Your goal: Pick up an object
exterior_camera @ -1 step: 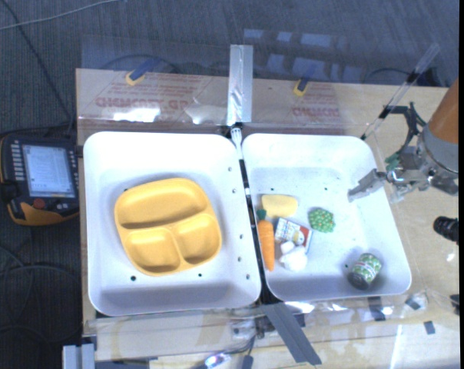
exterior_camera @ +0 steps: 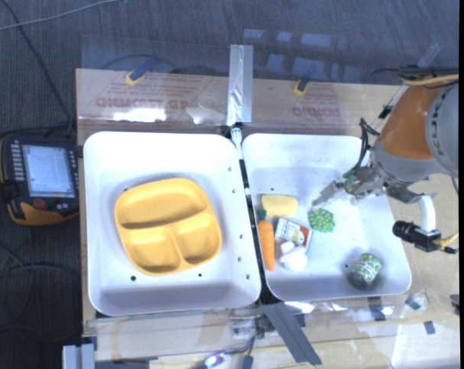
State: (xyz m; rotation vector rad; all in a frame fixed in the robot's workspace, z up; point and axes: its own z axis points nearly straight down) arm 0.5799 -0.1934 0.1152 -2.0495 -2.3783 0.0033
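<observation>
Reaching in from the right, the arm [exterior_camera: 416,133] is hanging its jaws over the right bin [exterior_camera: 293,156], just above the green ball [exterior_camera: 321,221]; whether they are open cannot be told. Sitting near it are a yellow block [exterior_camera: 279,204], a carrot [exterior_camera: 266,244] and a green can [exterior_camera: 365,270]. A yellow tray [exterior_camera: 167,224] is lying in the left bin [exterior_camera: 109,156].

robot lab | taped bench [exterior_camera: 163,98] | teach pendant [exterior_camera: 38,177] | floor cables [exterior_camera: 40,60]
</observation>
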